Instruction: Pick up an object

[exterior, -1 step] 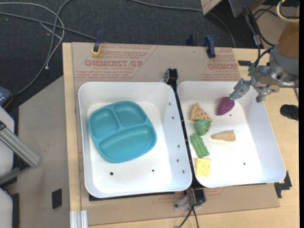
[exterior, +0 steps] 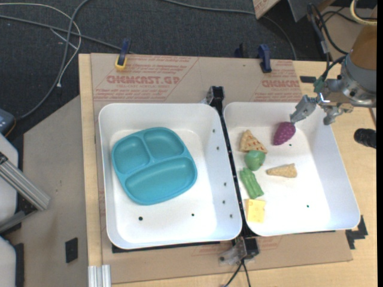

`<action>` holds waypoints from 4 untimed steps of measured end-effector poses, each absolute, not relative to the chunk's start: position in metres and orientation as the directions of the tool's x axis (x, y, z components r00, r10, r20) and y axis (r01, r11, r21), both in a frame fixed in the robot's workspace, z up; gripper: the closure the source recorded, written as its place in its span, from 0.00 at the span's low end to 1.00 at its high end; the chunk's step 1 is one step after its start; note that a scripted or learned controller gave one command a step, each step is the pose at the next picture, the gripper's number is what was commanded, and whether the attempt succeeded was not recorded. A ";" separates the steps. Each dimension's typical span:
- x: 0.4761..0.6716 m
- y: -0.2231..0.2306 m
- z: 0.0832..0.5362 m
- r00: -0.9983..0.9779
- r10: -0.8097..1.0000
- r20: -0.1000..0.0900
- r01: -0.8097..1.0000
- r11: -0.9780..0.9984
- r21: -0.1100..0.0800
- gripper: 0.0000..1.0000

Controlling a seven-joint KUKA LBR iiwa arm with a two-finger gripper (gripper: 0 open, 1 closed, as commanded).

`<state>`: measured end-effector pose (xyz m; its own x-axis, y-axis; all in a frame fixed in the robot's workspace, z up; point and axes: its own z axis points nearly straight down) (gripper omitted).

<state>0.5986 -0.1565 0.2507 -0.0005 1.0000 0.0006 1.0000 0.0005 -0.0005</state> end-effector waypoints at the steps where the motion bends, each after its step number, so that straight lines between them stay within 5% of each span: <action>1: 0.605 -0.163 0.204 0.000 1.000 0.001 1.000 0.000 -0.002 0.00; 3: 0.613 -0.158 0.094 0.001 1.000 0.000 1.000 -0.001 0.002 0.00; 4: 0.614 -0.158 0.107 0.000 1.000 -0.001 1.000 0.000 0.005 1.00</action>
<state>0.6141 -0.1578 0.1071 0.0002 1.0000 -0.0007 1.0000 -0.0002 0.0048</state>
